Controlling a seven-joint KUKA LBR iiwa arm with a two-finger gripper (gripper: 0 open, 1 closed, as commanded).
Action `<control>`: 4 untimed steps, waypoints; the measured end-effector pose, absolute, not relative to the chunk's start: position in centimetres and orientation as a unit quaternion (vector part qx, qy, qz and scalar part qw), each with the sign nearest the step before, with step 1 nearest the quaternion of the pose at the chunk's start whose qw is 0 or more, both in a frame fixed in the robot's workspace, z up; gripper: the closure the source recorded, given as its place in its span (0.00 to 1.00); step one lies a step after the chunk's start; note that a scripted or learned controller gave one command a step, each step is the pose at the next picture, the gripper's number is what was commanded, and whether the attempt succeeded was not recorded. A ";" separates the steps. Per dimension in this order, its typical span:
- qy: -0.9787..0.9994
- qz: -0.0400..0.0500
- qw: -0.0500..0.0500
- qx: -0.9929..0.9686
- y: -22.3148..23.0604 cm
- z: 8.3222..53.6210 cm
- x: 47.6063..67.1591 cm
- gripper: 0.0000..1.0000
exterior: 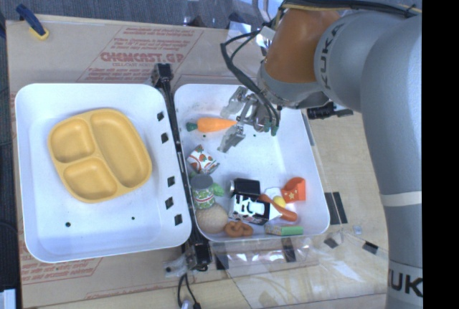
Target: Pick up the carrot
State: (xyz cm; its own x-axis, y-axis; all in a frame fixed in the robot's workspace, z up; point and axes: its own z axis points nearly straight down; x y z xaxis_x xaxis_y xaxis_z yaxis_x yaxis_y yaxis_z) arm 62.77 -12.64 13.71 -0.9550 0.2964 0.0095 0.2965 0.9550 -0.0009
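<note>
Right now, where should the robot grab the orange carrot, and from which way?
Probably around the middle of the carrot, coming straight down from above. It lies flat on the floor of the right bin, long side running left to right, with bare floor on both long sides. The end effector hovers at its right tip, so it should shift a little left.
</note>
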 end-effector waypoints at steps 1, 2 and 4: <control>-0.981 0.001 -0.002 -0.192 -15.5 16.1 65.1 0.00; -0.978 -0.001 0.003 -0.209 -10.4 8.9 64.6 0.00; -0.838 0.000 -0.001 -0.545 -9.5 9.3 64.5 0.00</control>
State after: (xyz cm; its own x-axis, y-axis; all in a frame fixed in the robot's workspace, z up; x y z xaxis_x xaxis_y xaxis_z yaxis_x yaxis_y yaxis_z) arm 64.47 -9.51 9.28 -0.4057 0.9140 -0.0009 0.9140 0.4057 0.0005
